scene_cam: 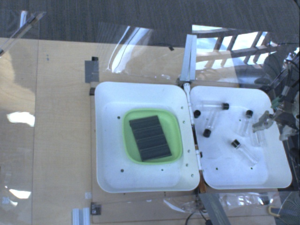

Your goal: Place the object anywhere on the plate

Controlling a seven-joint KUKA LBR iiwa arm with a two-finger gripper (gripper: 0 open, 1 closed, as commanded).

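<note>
Camera view shows clear vials (209, 122) loose in the right bin (276, 179), beside the green plate (174, 125). Gripper (263, 122) hovers there for a pick; its state is unclear.

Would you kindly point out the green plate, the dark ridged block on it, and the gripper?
green plate (176, 139): camera view, bare right rim.
dark ridged block (150, 138): camera view, middle of its top face.
gripper (261, 123): camera view, fingertips above the right bin.
</note>
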